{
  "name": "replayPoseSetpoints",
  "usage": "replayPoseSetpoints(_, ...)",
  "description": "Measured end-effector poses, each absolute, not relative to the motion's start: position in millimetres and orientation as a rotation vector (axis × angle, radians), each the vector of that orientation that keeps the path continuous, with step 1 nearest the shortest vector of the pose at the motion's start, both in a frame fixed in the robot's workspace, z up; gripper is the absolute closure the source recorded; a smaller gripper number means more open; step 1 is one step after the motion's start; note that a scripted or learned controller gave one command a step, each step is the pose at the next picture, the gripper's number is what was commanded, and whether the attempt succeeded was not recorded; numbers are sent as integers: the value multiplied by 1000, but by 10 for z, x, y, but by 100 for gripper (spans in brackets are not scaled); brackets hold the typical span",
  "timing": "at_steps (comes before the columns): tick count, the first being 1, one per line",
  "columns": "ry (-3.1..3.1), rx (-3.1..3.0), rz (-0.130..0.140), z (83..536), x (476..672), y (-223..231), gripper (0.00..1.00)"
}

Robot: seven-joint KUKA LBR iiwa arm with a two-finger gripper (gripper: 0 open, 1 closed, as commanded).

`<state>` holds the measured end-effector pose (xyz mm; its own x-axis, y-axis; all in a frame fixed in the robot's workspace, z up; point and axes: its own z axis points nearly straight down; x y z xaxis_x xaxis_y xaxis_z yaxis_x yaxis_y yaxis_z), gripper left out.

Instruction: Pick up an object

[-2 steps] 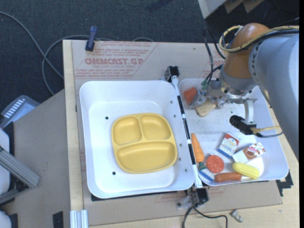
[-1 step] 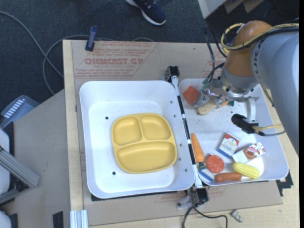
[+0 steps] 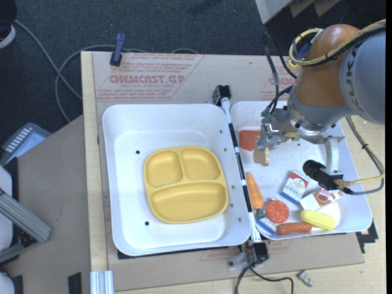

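Beside gripper (image 3: 264,155), orange piece (image 3: 247,139), carrot (image 3: 254,190)

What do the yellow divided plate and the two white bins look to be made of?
The yellow plate looks like moulded plastic with a matte finish: uniform colour, rounded compartment ridges. The left bin and right bin seem thin formed plastic, smooth and slightly glossy, with soft rounded rims.

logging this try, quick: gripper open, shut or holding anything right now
gripper: cannot be told from this angle; it hangs over the right bin beside an orange-red item, with nothing visibly between its fingers.
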<state>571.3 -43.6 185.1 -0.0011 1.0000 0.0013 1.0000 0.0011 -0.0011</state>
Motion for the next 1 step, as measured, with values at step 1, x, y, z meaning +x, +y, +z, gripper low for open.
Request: replayPoseSetpoints(1, -2222, -2220, -1, 2613, 5391, 377, 100)
